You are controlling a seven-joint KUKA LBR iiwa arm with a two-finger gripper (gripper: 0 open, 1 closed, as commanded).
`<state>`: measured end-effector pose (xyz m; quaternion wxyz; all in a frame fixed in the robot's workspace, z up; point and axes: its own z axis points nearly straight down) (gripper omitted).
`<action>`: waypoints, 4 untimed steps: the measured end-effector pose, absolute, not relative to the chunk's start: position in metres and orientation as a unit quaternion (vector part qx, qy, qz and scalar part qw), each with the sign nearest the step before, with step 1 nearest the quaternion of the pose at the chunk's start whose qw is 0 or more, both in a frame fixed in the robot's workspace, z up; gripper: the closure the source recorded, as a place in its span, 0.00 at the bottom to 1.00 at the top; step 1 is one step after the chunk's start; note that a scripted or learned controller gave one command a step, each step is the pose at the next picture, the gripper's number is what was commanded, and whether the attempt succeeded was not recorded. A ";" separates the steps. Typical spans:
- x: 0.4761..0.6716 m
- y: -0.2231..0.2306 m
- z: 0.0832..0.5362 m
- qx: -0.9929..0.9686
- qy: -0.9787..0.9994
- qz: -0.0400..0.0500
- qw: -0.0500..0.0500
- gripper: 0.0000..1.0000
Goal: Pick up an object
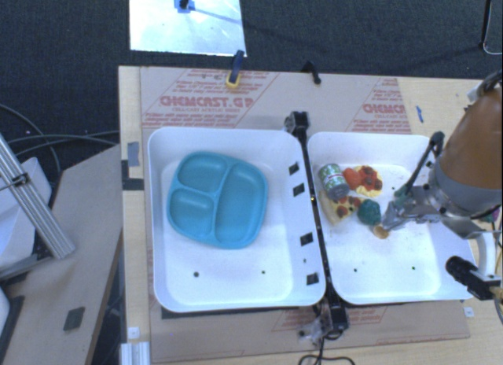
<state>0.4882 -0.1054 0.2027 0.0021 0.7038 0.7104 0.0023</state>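
Bench (196, 92) carried a cardboard sheet printed "CHEMCAST GP" in red, repeated at upper left & partly at upper right; a shiny metal plate (186, 9) lay beyond it on the dark floor. Two white bins sat side by side w/ black clips along the shared edge. Left bin (236, 277) held a blue sectioned plate (218, 199), nothing else. Right bin (393, 277) held a small cluster near its upper left: a can (333, 180) w/ green label, text too small to read, a red-orange toy food piece (363, 178), a yellowish slice (343, 210) under them, & a teal round object (368, 212). Arm (471, 159) reached in from the right; gripper (391, 218) sat low just beside the teal object, tip near a small tan bit. Couldn't tell how the claw was set, or if anything was in it. Progress, as a judgement: approach done, tool down at the pile, but no object seen lifted or clearly gripped, so closing, lifting & clearing the bin were all left.
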 end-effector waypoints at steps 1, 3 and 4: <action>0.487 -0.035 0.184 0.703 0.711 0.001 -0.001 1.00; 0.486 -0.036 0.204 0.709 0.705 -0.001 0.001 1.00; 0.490 0.094 0.293 0.701 0.713 0.006 0.002 1.00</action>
